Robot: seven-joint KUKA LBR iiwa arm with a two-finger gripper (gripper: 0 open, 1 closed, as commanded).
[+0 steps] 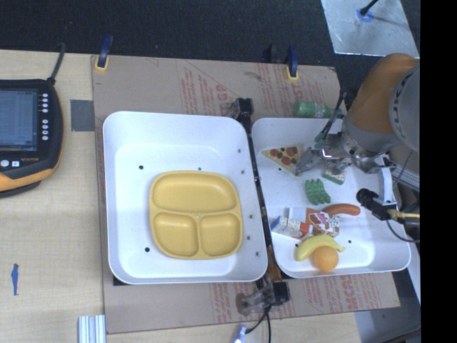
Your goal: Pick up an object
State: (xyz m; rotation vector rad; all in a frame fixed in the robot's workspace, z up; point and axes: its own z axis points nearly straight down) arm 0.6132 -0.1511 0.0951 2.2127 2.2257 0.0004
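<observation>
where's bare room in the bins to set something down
Left bin: bare white floor rings the yellow tray, widest along the bin's far edge. Right bin is crowded: pizza slice, green toy, sausage, carton, banana, orange, with the gripper over its far part. Bare floor borders its near-left corner.

End effector (319,157) low in the right bin (371,259) beside a pizza slice (283,155)

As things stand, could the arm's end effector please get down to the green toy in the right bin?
Probably yes: the end effector hovers just above the green toy, which lies apart from its neighbours.
</observation>
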